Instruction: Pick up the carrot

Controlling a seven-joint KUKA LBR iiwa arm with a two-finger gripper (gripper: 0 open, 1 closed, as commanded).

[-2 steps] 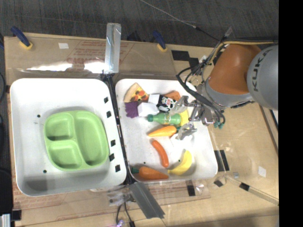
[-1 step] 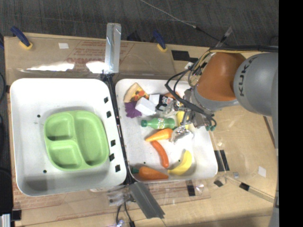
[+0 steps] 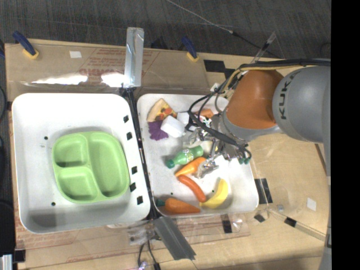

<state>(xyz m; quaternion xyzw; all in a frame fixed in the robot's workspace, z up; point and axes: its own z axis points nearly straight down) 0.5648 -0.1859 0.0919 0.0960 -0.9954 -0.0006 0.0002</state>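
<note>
Two orange carrot-like pieces lie in the right bin (image 3: 245,180). One carrot (image 3: 181,206) rests against the bin's front wall. A shorter orange piece (image 3: 190,166) lies mid-bin, touching a green bottle (image 3: 184,157). My gripper (image 3: 210,160) hangs low over the middle of the bin, just right of the shorter orange piece and close to it. The wrist and cables hide its tips. I see nothing held in it.
Also in the right bin are a red-orange sausage-shaped item (image 3: 194,188), a banana (image 3: 219,194), a pizza slice (image 3: 160,109), a purple piece (image 3: 156,130) and a white block (image 3: 172,126). The left bin (image 3: 28,151) holds a green divided tray (image 3: 90,165).
</note>
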